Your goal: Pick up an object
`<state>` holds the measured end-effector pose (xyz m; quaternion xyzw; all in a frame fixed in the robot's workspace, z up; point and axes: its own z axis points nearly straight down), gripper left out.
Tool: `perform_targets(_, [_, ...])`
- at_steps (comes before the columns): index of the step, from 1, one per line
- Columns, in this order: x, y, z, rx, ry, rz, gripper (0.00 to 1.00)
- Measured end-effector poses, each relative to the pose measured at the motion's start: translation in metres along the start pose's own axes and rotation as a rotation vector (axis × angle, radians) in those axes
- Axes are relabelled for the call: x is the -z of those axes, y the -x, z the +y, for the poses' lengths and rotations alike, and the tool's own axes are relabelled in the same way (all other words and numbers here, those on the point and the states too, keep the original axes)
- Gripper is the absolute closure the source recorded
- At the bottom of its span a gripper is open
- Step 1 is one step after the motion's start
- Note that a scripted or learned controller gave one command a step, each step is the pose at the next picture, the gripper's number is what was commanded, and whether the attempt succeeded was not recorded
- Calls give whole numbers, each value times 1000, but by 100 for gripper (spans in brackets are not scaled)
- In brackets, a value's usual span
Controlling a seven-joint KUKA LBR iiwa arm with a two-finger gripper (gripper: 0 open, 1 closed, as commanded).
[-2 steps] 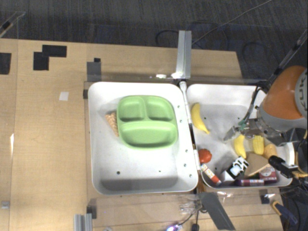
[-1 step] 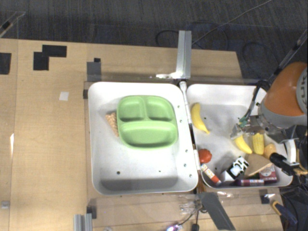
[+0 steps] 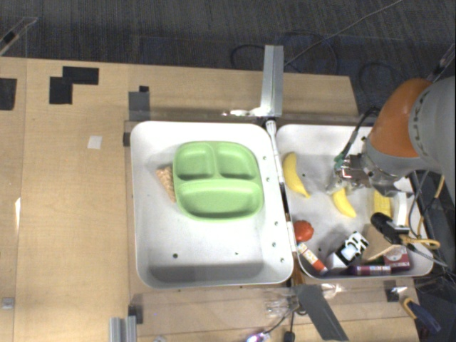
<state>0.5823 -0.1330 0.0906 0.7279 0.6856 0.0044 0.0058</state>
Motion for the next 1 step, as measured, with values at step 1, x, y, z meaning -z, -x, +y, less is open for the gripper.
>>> perform_targets(1, [96,-54,18,24,-8,2,100])
